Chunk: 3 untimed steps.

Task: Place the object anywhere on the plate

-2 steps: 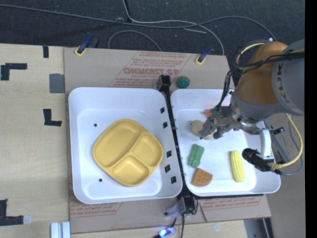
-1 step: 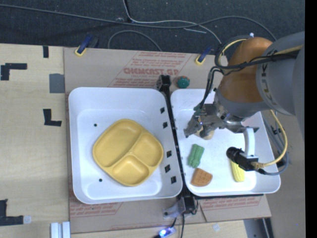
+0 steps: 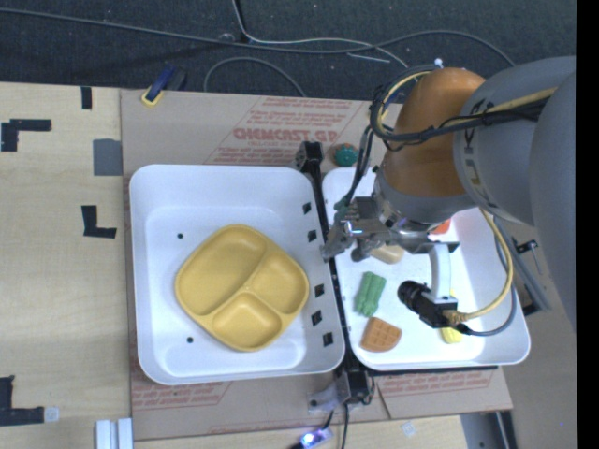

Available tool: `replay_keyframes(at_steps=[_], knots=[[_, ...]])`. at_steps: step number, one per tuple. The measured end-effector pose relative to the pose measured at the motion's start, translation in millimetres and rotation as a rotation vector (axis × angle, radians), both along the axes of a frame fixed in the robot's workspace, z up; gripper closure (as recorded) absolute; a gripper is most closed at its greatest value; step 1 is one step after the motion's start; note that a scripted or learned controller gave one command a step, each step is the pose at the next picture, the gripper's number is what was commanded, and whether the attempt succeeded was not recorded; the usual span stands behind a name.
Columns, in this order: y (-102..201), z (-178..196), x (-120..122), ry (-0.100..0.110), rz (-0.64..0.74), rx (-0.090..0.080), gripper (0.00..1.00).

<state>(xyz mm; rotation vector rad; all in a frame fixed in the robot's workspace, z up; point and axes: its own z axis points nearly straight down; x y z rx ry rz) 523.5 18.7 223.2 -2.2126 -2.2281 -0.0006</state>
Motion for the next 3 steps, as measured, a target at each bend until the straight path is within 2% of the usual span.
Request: replay_keyframes(at_steps=[2, 3], knots=[[106, 12, -1, 0.001, -0.001, -0.001, 1.00], [104, 11, -1, 0.002, -0.004, -0.002, 0.00]])
